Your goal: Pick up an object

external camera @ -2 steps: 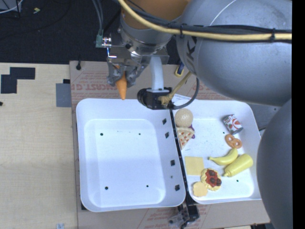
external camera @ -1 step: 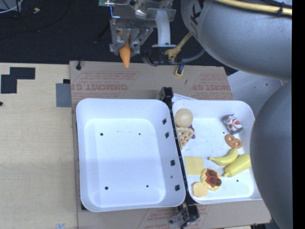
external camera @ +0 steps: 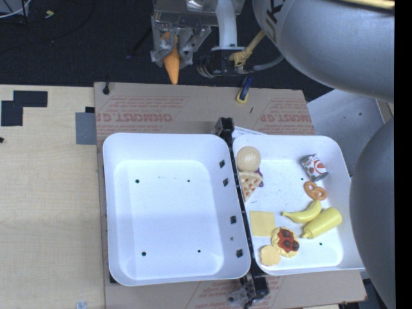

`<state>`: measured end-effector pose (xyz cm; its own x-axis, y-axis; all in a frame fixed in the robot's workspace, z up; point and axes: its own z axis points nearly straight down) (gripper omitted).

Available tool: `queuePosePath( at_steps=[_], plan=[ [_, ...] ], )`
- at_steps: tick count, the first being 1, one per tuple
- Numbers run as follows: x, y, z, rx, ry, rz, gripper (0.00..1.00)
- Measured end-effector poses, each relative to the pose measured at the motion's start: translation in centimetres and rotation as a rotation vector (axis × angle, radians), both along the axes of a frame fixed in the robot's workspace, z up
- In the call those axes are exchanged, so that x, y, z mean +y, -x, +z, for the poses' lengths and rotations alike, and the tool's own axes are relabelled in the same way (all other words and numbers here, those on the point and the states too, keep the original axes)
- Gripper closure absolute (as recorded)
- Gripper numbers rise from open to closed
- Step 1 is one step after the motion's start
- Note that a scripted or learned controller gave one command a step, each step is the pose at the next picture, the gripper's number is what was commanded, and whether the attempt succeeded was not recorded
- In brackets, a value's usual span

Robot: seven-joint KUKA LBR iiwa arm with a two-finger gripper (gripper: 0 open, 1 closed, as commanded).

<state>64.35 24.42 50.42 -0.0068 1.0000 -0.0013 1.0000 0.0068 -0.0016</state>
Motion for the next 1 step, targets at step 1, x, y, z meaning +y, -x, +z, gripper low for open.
queuePosePath(
  at_steps=[1],
  plan=[
    [0.01,0.0,2.39,0.001,0.0,0.001,1.0]
  ],
)
